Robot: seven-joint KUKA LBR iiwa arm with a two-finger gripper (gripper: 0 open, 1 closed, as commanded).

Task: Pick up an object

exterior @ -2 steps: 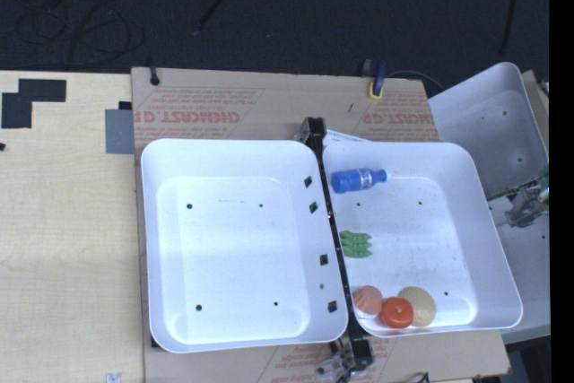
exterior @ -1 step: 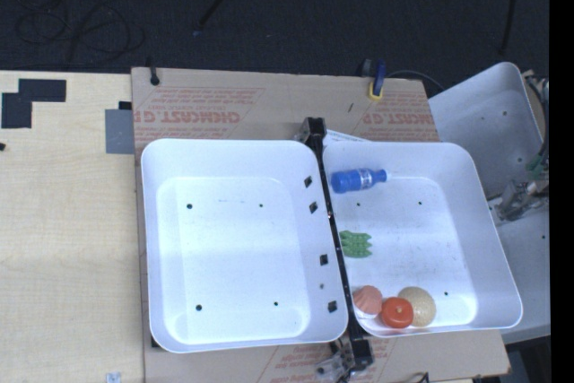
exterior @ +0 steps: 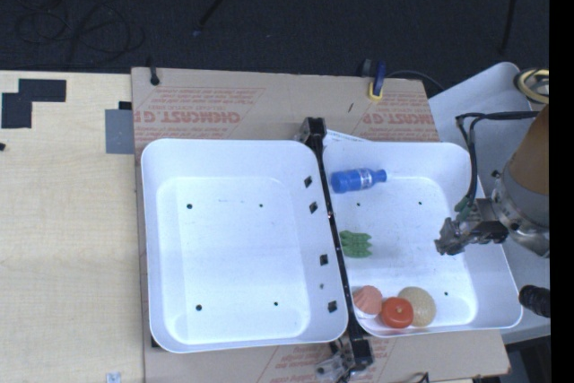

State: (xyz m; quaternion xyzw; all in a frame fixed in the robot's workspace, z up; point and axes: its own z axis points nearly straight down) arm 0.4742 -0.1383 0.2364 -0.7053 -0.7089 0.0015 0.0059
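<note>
Left bin [exterior: 170, 193]: bare white floor.
Bottle [exterior: 358, 180]: blue, right bin's far left, long axis across.
Green toy [exterior: 355, 244]: mid-bin, nearest target, left of gripper.
Gripper [exterior: 451, 244]: right edge, seemingly holding nothing; opening unclear.

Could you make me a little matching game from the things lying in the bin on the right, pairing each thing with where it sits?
Things:
1. blue bottle
2. green object
3. red round object
4. gripper

Places:
A. near the front rim of the right bin, between a pinkish piece and a tan round piece
B. over the bin's right side
C. at the far end of the bin, lying on its side
D. mid-bin, close to the divider between the bins

Pairs: 1-C, 2-D, 3-A, 4-B
</note>
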